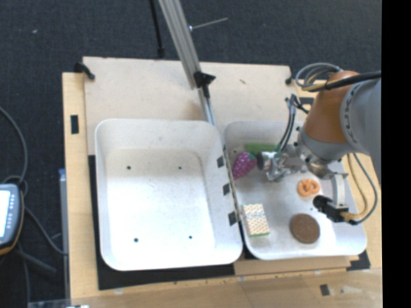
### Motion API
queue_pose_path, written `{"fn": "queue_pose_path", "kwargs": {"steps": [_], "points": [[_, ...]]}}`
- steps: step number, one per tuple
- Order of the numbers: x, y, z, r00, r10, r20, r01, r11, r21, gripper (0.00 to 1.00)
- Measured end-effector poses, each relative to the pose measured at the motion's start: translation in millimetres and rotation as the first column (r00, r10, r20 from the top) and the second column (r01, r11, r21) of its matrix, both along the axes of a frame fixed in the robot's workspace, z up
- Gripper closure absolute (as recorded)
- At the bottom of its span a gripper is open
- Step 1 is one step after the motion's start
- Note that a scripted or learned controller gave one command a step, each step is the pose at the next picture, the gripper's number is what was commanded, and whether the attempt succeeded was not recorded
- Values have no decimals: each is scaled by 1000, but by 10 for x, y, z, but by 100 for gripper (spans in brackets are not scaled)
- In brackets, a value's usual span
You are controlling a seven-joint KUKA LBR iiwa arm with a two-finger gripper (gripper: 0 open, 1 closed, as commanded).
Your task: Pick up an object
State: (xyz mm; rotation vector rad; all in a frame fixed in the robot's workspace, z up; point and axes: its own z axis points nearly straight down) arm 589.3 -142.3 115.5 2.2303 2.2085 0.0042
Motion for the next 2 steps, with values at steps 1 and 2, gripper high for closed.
{"fn": "queue_pose_path", "kwargs": {"steps": [1,2], "points": [[38,44,454,1000,13,2,-13,1000,-1,100],[120,100,1049,1000,13,4,-13,1000,-1,100]]}}
